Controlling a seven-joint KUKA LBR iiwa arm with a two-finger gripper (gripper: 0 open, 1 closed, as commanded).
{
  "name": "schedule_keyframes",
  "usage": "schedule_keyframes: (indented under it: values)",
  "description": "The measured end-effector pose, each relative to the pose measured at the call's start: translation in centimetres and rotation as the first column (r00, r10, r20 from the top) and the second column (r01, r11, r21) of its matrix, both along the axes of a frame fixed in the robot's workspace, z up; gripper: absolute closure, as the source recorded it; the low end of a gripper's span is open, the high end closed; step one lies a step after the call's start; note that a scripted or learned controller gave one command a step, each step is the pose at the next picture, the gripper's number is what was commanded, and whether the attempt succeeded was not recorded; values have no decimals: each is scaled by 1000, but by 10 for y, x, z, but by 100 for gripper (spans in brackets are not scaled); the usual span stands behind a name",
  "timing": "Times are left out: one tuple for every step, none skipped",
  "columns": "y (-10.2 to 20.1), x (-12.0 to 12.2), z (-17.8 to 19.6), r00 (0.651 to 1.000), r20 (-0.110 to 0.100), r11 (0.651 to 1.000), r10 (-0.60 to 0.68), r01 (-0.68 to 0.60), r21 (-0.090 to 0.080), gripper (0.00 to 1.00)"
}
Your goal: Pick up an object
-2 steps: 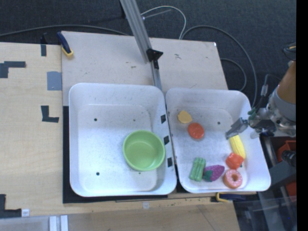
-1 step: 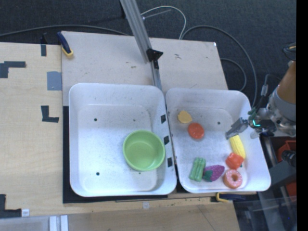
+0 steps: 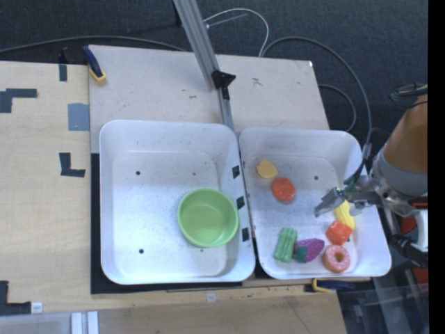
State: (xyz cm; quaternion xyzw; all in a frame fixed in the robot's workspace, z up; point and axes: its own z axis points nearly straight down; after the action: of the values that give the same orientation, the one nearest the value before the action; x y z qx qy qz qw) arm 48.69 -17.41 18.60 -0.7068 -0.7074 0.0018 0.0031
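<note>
My gripper (image 3: 336, 206) hangs over the right side of the right bin (image 3: 306, 139), open, with one grey finger (image 3: 325, 204) splayed to the left. Just below it lies a yellow corn piece (image 3: 344, 215), partly hidden by the gripper and not held. An orange-red piece (image 3: 338, 232) and a pink donut (image 3: 336, 259) lie in front of the corn. A red tomato (image 3: 283, 189) and a yellow piece (image 3: 266, 168) sit in the bin's middle. A green vegetable (image 3: 285, 245) and a purple one (image 3: 310, 248) rest near the front wall.
The left bin (image 3: 125, 138) holds a green bowl (image 3: 207, 218) near the dividing wall. A slanted metal pole (image 3: 198, 33) ends at the bins' back edge. Cables loop on the dark floor behind the bench.
</note>
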Motion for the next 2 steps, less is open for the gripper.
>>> schedule_keyframes:
  values:
    - [1,-1,-63,1000,0,1000,0,0,0,0]
    - [1,0,-97,1000,8,1000,0,0,-4,0]
